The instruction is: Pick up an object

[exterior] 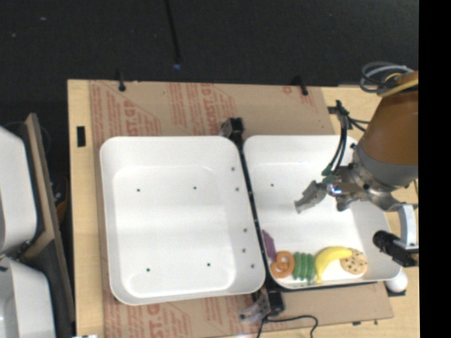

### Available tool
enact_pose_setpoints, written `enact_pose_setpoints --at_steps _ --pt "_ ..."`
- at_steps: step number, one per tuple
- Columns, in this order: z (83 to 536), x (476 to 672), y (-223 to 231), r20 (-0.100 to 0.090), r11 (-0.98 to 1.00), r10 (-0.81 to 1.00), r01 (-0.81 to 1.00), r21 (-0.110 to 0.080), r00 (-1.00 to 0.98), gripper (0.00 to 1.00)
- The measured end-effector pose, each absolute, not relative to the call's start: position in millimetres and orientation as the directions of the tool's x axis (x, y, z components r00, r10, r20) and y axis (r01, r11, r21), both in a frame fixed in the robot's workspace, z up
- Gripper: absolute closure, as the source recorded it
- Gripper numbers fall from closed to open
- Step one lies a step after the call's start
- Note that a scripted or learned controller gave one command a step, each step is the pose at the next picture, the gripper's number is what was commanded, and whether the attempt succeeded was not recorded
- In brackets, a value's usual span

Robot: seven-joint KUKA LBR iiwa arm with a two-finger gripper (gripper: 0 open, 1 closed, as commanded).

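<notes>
Several toy foods lie along the front edge of the right bin (296, 160): a purple piece (268, 243), an orange donut (282, 263), a green ridged piece (304, 266), a yellow banana (331, 257) and a speckled cookie (354, 262). My gripper (325, 201) hangs over the middle of the right bin, behind the food row and apart from it. Its fingers (306, 200) are spread open with nothing between them. The arm's orange band (394, 129) rises at the right.
The left bin (169, 217) adjoins the right one along a dark divider (248, 196). Both sit on a cardboard-covered bench (162, 108). A black clamp (232, 127) stands at the bins' back junction. White furniture (17, 189) stands at the left.
</notes>
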State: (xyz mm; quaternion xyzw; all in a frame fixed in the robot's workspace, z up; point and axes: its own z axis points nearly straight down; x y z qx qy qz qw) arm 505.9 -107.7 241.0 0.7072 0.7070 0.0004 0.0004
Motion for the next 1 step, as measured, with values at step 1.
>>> enact_pose_setpoints --at_steps 1 --pt "219.6 502.8 -113.8 0.0 -0.071 0.998 0.998 0.0 0.071 0.0"
